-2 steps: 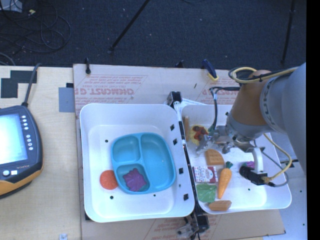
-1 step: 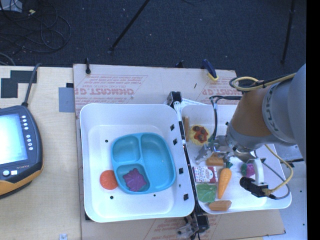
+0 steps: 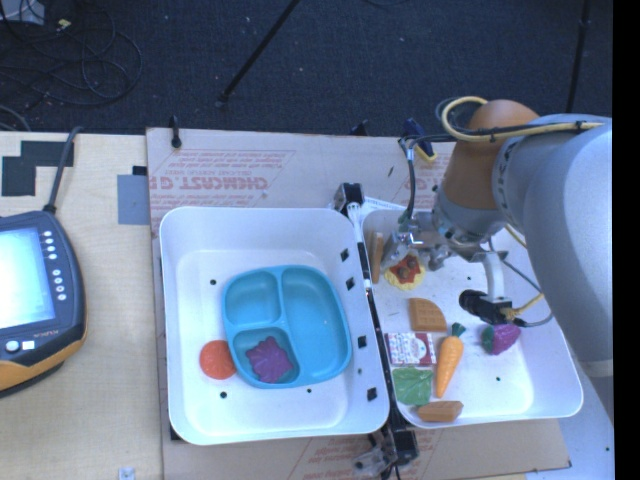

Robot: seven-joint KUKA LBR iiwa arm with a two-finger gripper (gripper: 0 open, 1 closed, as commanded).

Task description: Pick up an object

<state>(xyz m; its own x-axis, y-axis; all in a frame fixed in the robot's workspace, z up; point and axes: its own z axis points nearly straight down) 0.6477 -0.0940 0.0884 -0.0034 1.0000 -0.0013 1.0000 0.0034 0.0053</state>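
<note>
My gripper [image 3: 408,248] hangs low over the back left corner of the right bin [image 3: 560,393], just above a red and yellow toy food piece [image 3: 405,272]. I cannot make out any contact between them. In the same bin lie a slice of toast [image 3: 428,315], a carrot [image 3: 448,364], a purple toy [image 3: 501,338], a small red and white box [image 3: 407,348], a green packet [image 3: 410,384] and an orange piece [image 3: 440,410].
The left bin [image 3: 190,238] bears a blue divided plate [image 3: 305,308] with a purple thing [image 3: 267,358] in its front compartment, and an orange ball [image 3: 215,360] beside it. A black part with cables [image 3: 482,305] hangs by the purple toy. A handheld pendant [image 3: 30,298] rests at far left.
</note>
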